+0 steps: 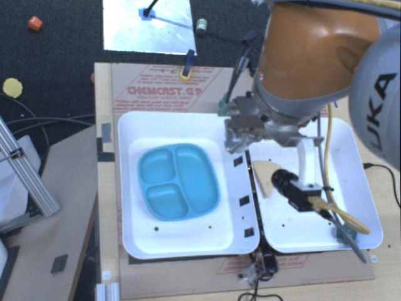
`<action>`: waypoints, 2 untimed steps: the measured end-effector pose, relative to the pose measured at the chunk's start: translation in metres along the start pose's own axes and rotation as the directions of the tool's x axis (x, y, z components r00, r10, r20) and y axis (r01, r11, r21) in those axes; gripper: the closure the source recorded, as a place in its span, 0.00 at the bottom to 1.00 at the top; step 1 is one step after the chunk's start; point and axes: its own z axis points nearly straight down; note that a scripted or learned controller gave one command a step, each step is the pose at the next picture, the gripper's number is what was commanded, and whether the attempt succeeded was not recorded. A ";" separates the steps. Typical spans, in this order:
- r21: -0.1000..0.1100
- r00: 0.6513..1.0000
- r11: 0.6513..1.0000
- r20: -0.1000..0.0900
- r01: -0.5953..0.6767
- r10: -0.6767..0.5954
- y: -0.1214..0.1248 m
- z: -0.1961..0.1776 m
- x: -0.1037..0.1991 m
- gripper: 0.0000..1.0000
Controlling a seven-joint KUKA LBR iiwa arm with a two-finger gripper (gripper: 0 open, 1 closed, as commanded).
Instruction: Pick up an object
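On the dark floor beyond the far left corner of the bench lie a yellow ball (12,88) and, further back, a small red piece (34,23), well apart from each other. A metal rail (25,168) slants down the left side.

The left bin (135,231) carries a blue plate (178,182) with three compartments. It lies flat in the middle of the bin, a little nearer the right wall than the left, and nothing touches it. Both bins rest on a sheet of cardboard (163,89) with red print, which shows past their far edge. Behind that lies a shiny metal sheet (147,17).

The gripper (235,142) hangs over the far end of the seam where the two bins meet, just beyond the far right corner of the plate. Whether the claw is released or clenched cannot be told, and nothing shows in its grasp.

The right bin (351,162) carries a tan wedge (263,173) close to its left wall, just past the gripper on the near side. The wedge lies flat, partly covered by the robot's own parts. The arm (382,105) comes in over this bin's far right corner.
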 end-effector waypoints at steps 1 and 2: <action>-0.003 1.000 1.000 -0.001 0.005 -0.005 0.001 -0.011 0.000 1.00; -0.005 1.000 1.000 -0.001 0.011 -0.011 0.001 -0.021 0.000 1.00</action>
